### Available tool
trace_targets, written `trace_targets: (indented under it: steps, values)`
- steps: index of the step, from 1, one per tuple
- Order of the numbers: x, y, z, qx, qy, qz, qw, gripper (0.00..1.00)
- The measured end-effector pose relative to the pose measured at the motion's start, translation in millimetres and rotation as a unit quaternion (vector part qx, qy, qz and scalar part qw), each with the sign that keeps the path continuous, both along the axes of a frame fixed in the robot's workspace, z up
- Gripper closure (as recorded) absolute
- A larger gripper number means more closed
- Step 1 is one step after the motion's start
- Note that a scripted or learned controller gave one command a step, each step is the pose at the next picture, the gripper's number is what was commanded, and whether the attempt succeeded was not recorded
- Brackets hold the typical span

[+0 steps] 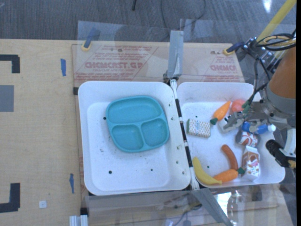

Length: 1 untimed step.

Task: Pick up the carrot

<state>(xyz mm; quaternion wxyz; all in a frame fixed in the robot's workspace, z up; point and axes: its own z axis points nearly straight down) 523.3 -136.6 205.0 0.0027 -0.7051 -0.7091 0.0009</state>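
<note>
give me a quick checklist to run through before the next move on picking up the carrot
1. Target in view: ok. A carrot lies near the top of the right bin, its green end pointing down-left.
2. Only one candidate: not ok. A second carrot lies at the bottom beside the banana.
3. Hand near target: ok. The hand sits just right of the upper carrot.
4. Carrot between the fingers: not ok; it lies on the bin floor beside the hand.
5. Finger state: cannot tell.
6. Room around the carrot: not ok. A pink item crowds its right side, and the sponge sits lower left.
</note>
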Motion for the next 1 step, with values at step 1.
trace_targets:
  steps: [1]
  values:
    - [83.4, -1.5, -81.7, -0.0024, -0.010, -0.004, 0.9999, 0.00]
